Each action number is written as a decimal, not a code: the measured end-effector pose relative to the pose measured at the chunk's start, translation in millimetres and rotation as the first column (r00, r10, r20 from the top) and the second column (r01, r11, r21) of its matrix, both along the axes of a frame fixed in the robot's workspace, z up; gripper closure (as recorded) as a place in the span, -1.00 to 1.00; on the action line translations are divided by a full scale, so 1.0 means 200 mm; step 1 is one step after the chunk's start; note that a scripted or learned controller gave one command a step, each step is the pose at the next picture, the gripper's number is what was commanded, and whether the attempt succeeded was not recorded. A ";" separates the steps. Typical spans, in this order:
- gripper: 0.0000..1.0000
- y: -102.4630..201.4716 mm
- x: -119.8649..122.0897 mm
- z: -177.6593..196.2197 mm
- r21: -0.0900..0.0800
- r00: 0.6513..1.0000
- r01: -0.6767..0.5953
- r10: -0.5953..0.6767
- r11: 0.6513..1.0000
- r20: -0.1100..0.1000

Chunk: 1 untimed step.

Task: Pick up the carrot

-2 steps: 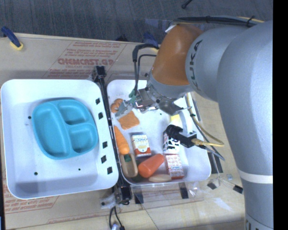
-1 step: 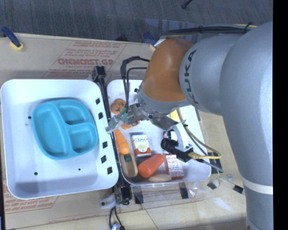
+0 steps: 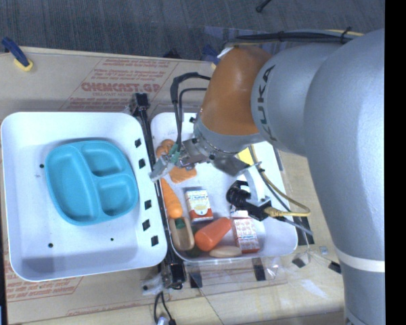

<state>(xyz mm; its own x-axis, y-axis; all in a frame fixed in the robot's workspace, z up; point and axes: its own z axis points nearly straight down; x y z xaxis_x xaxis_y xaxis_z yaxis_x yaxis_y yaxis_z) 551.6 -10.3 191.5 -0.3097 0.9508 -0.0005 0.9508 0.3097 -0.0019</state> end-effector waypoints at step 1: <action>-1.00 -0.22 0.01 0.00 0.000 0.949 -0.314 0.314 0.949 -0.001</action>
